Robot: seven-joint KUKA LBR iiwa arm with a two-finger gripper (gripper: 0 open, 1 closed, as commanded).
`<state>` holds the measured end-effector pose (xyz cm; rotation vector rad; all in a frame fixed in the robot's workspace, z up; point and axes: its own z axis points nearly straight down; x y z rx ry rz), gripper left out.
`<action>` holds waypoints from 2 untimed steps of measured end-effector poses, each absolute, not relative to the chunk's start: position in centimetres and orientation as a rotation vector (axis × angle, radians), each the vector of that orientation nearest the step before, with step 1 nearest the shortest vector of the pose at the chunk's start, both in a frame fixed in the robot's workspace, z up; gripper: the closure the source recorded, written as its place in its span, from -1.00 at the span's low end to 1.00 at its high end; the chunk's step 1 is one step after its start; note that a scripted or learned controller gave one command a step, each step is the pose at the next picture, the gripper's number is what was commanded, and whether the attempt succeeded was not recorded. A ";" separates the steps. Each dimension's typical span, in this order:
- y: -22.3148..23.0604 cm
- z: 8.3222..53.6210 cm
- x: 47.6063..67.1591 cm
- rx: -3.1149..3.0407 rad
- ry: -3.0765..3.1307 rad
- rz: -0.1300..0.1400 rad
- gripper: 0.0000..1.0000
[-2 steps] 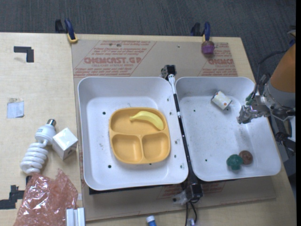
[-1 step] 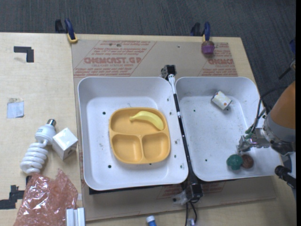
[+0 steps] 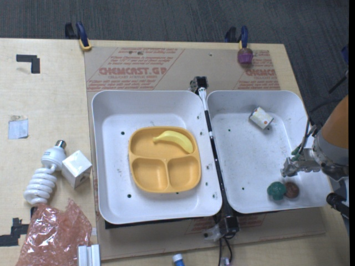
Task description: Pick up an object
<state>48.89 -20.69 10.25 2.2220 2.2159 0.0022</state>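
In the right bin, a green ball and a smaller brownish ball lie side by side near the front right corner. A small white block rests toward the back of that bin. My gripper hangs at the bin's right side, just above and behind the two balls, with nothing visibly held. In the left bin a yellow banana lies in the large back compartment of a yellow divided plate.
The arm comes in over the right bin's right rim. A ridge divides the two bins. Left of the bins lie a spiral bulb, a white cube and crumpled pink plastic. A purple object sits behind the right bin.
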 end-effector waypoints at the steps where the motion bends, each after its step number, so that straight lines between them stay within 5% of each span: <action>1: -20.7 10.3 48.9 2.222 2.217 0.002 -1.00; 2: -14.6 9.2 52.1 2.221 2.220 0.001 -1.00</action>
